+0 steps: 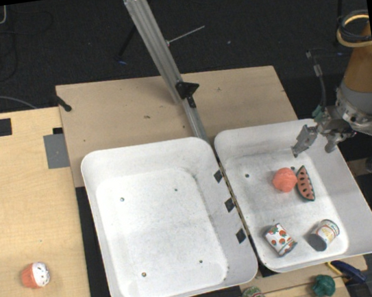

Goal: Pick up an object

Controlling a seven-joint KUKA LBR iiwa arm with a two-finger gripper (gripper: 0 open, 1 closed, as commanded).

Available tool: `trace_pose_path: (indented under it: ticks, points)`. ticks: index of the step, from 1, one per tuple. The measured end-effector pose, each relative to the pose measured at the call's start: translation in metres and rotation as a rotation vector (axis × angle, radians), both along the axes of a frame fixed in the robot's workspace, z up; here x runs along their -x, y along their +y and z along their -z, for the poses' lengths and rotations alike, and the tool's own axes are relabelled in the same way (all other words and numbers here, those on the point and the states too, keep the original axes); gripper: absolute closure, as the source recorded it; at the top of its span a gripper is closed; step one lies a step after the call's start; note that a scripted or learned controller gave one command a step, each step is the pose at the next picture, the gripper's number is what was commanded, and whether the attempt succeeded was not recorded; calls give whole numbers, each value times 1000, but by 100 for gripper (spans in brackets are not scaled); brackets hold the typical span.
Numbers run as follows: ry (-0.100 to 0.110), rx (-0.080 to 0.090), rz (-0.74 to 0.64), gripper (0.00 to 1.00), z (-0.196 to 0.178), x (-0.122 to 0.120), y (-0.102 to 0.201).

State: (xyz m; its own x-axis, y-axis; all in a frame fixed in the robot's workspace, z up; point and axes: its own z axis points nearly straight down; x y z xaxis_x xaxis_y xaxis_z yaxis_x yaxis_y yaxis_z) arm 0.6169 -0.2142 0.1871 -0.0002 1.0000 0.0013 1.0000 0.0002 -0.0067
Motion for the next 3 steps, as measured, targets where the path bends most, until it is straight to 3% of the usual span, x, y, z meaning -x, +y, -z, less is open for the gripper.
trace_pose_path:
  ticks: [1,2,3]
  points:
    - [2,-1,0,0,64,2,4]
    - [-3,1,-1,0,97,2,5]
    - [-4,1,0,100,86,2,5]
